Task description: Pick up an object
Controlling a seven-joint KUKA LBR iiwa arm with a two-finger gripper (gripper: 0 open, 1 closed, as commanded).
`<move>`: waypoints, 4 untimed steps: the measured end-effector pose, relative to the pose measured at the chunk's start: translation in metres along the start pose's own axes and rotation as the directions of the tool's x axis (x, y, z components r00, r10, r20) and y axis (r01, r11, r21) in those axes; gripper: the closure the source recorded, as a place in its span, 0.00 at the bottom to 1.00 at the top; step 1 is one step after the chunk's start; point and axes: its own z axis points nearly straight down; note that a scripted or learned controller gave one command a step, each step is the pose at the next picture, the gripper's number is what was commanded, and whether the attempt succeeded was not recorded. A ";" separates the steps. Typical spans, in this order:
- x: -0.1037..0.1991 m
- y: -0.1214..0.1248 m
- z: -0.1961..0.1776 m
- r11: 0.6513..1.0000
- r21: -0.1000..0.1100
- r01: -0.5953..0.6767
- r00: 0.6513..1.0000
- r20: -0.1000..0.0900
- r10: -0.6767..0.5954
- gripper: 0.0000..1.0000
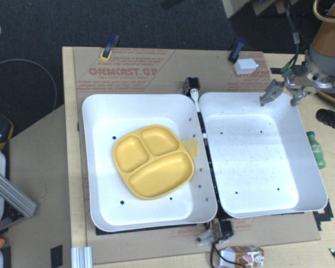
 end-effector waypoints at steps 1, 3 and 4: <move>0.058 -0.044 -0.091 1.000 -0.009 0.005 1.000 0.000 -0.005 0.00; 0.137 -0.163 -0.238 1.000 -0.008 0.004 1.000 -0.001 -0.004 0.00; 0.154 -0.171 -0.340 1.000 -0.015 0.003 1.000 0.000 -0.003 0.00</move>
